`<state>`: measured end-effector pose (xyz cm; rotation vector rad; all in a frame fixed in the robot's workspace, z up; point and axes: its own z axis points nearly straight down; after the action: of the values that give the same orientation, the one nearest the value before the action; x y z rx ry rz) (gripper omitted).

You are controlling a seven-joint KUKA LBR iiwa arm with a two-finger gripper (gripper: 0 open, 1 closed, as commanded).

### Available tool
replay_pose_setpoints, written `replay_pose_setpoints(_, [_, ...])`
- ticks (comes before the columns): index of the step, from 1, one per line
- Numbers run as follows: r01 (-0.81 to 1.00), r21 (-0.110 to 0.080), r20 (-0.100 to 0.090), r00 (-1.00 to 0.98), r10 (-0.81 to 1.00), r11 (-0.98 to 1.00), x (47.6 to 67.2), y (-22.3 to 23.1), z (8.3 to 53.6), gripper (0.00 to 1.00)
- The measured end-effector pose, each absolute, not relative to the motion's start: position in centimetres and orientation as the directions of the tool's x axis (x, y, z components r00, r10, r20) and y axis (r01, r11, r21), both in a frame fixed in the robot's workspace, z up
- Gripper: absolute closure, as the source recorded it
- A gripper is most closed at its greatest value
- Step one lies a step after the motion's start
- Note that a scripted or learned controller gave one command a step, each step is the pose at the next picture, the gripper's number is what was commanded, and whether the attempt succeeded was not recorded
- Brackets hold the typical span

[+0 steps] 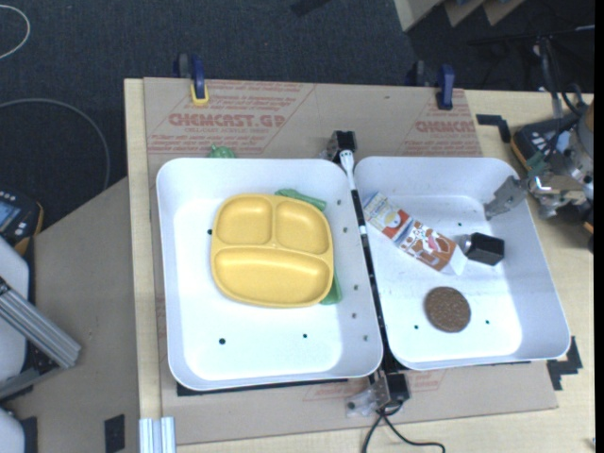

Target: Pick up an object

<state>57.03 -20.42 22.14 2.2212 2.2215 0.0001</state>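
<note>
Two shallow white bins sit side by side on the counter (142, 253), which is covered by a sheet of brown cardboard (283, 111) held at its far edge by two clamps.

The left bin (189, 347) holds a yellow divided plate (273, 250) with three compartments, lying flat a little to the far side of the bin's middle. A green object (300, 197) pokes out from under the plate at its far and right edges; what it is cannot be told.

The right bin (528, 328) holds three things. A small carton (412, 235) with red, white and blue print lies on its side, slanting from the far left toward the middle. Just to its right lies a small black block (485, 248), close to the carton's end but apart from it. Nearer the front, a round brown disc (447, 309) lies flat by itself.

The tool (505, 196) reaches in from the right and sits at the far right of the right bin, above and beyond the black block and apart from it. Nothing is seen between its fingers, and whether they are spread or closed cannot be told. The carton lies to the left of the tool, the disc well nearer the front.
</note>
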Motion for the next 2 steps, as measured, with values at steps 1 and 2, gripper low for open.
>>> replay_pose_setpoints(1, [1.000,0.019,-0.007,0.000,1.000,0.001,55.2,-19.2,11.1,0.00])
replay_pose_setpoints(2, [1.000,0.021,-0.007,0.001,1.000,-0.001,53.5,-17.7,10.2,0.00])
